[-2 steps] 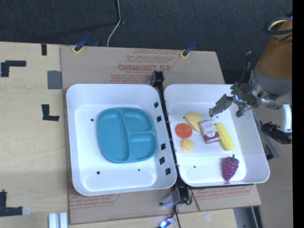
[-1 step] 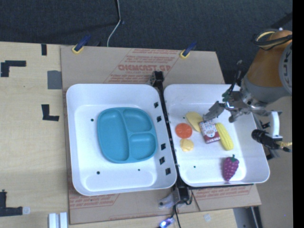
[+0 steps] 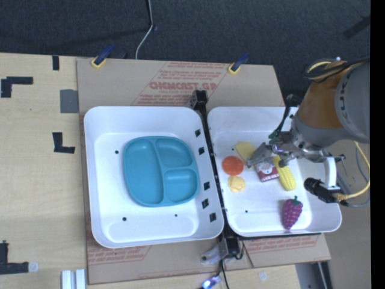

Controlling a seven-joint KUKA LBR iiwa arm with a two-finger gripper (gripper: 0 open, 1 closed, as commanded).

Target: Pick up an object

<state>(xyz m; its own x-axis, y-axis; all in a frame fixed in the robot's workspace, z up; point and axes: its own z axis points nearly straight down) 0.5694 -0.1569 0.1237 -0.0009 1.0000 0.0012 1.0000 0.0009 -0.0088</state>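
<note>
The right bin holds several toy foods: an orange round fruit, a small yellow piece, a yellow piece behind it, a red and white packet, a corn cob and purple grapes. My gripper hangs low over the middle of this bin, just above the packet and beside the corn cob. Its tips are too dark and small to read. Nothing shows between them.
The left bin holds a teal divided plate. Black clips run along the seam between the bins. Both bins rest on a cardboard sheet. The arm's orange band and cables stand over the right bin's right edge.
</note>
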